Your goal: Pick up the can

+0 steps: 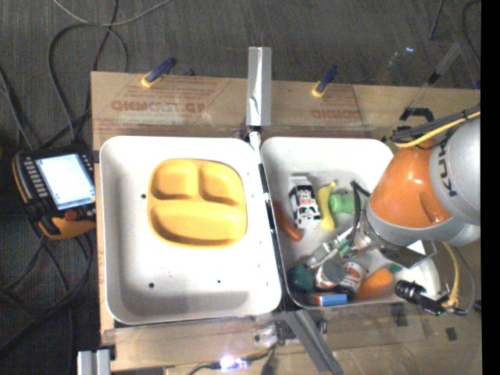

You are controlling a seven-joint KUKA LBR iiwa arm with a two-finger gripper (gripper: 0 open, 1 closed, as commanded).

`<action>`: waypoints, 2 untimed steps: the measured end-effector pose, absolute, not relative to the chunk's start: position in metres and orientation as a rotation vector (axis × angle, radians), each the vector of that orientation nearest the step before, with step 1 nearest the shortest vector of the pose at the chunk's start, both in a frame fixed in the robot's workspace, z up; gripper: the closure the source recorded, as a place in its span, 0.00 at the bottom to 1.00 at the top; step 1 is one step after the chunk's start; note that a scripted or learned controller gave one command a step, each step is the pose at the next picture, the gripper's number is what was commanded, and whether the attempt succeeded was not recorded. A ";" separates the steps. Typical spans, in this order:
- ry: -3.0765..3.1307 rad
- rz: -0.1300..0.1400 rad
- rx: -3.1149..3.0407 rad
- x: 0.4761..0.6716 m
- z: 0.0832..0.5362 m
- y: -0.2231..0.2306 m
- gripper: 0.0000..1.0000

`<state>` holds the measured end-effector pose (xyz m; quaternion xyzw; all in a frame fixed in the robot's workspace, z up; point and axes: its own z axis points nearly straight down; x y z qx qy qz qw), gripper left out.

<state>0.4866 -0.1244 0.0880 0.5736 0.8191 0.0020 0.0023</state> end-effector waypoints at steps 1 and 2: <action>2.569 0.013 1.798 0.489 0.097 -0.123 1.00; 2.307 0.010 2.135 0.508 0.092 -0.155 1.00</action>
